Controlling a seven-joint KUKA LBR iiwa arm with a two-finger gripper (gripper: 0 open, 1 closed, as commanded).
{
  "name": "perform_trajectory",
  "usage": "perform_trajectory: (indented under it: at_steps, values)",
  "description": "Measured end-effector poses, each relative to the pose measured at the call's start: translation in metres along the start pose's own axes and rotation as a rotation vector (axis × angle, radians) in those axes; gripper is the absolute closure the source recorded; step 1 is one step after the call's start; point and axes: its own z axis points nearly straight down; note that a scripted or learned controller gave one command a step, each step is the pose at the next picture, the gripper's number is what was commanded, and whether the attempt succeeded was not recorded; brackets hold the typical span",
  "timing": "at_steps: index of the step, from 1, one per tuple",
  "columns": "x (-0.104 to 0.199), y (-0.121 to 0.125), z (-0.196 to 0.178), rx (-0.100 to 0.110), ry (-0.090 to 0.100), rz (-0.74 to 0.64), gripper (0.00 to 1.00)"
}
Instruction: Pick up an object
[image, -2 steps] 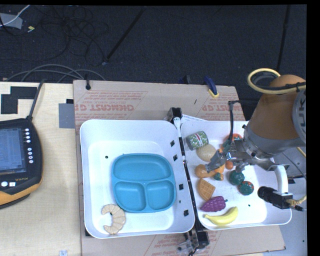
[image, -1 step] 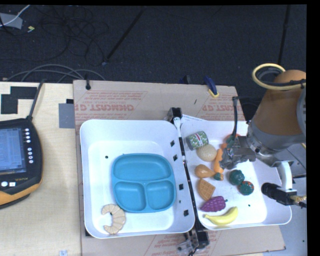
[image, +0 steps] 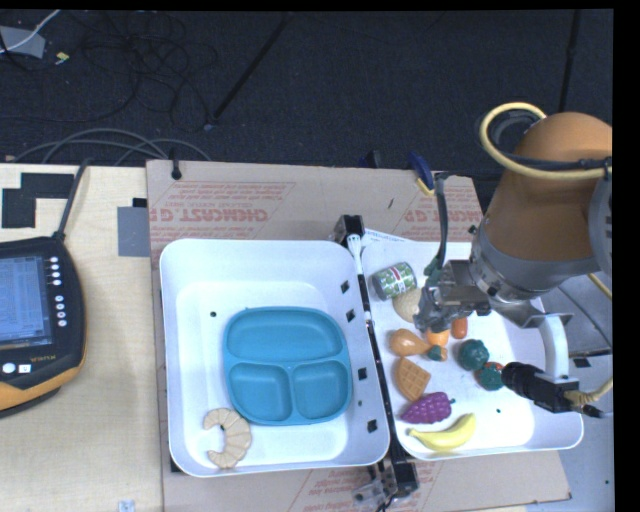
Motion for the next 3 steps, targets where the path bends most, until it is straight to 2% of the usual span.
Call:
perform_trajectory:
  at_steps: [1,2,3]
  values:
    - [0.117,-0.029,-0.062,-0.002,0.003,-0.008,1.00]
    - [0.068,-0.028,-0.058,0.005,-0.003,0.009,1.00]
    - [0.091,-0.028,-0.090,0.002,-0.002,0.004,1.00]
